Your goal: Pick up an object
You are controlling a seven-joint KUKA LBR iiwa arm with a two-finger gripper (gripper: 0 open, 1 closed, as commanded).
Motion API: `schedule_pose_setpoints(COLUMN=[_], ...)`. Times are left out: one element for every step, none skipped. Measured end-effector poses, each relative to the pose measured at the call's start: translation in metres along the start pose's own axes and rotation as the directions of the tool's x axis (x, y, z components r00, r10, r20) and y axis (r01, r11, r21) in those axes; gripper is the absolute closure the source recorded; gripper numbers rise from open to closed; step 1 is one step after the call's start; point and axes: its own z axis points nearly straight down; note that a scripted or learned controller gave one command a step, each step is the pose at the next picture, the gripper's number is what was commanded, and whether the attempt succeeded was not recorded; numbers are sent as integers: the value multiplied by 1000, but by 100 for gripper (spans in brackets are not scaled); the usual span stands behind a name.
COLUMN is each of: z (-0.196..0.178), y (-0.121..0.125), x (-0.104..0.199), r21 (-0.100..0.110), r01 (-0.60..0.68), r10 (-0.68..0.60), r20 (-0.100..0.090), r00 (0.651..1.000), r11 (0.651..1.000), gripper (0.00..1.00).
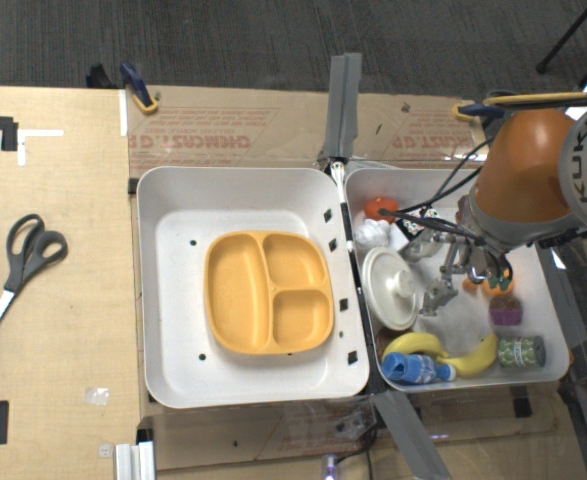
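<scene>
The right bin (558, 298) holds a white bowl (390, 288) tipped on its side, a yellow banana (453, 351), a blue object (409, 369), a small purple item (506, 311), a green-labelled can (521, 351), an orange-red item (380, 208) and a white crumpled piece (372, 232). My gripper (451, 280) hangs low in the middle of this bin, just right of the white bowl and above the banana. The orange wrist band (528, 168) sits above it. A yellow divided plate (270, 291) lies in the left bin (163, 268).
Scissors (18, 263) lie on the bench at the far left. A blue clamp (138, 86) grips the cardboard at the back. Cables run from the wrist over the right bin's back half.
</scene>
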Motion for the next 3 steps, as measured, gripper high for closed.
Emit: schedule_pose_setpoints(z=[0,-20,-1], y=[28,-44,-97], x=[-58,70,72], r21=[6,1,2], r01=[-46,-116,-27], r10=[46,116,27], r20=[-7,0,2], r00=[999,993,1000], r11=[999,993,1000], gripper=[0,0,0])
